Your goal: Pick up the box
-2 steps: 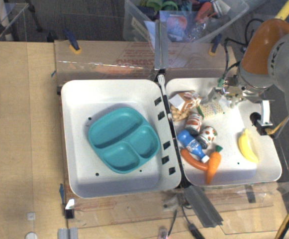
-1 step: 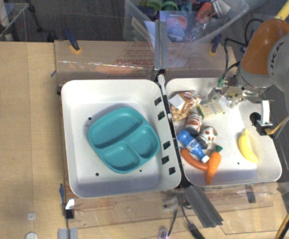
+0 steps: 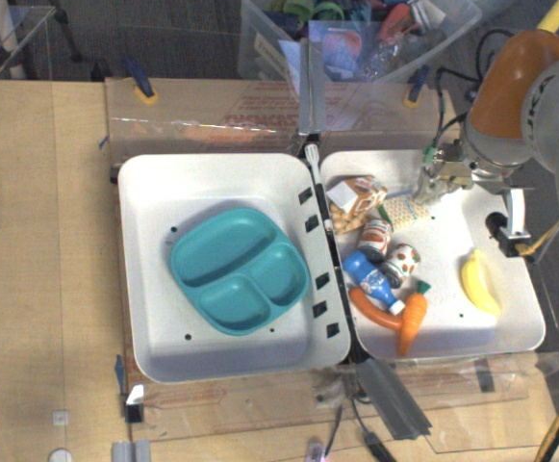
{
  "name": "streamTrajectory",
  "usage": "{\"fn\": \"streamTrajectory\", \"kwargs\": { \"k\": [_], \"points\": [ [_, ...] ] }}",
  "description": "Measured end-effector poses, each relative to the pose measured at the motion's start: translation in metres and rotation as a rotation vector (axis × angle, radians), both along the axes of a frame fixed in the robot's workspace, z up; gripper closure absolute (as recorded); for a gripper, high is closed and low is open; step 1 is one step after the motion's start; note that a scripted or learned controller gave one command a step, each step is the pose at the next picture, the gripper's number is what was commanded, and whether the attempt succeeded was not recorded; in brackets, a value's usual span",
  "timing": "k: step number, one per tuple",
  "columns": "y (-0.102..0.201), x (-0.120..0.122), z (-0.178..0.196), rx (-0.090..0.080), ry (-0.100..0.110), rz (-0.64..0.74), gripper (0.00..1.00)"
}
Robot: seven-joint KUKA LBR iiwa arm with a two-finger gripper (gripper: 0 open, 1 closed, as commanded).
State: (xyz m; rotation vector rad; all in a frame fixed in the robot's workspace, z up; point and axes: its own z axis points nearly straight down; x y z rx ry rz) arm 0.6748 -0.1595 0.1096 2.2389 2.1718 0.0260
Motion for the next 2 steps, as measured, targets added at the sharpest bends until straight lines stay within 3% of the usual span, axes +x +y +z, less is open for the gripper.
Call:
{"fn": "streamTrajectory", "kwargs": {
  "k": [1, 2],
  "points": [
    [0.000, 0.000, 0.000, 0.000, 0.001, 0.000, 0.00],
    [0.007, -0.002, -0.012, -0.001, 0.005, -0.017, 0.00]
  ]
}}
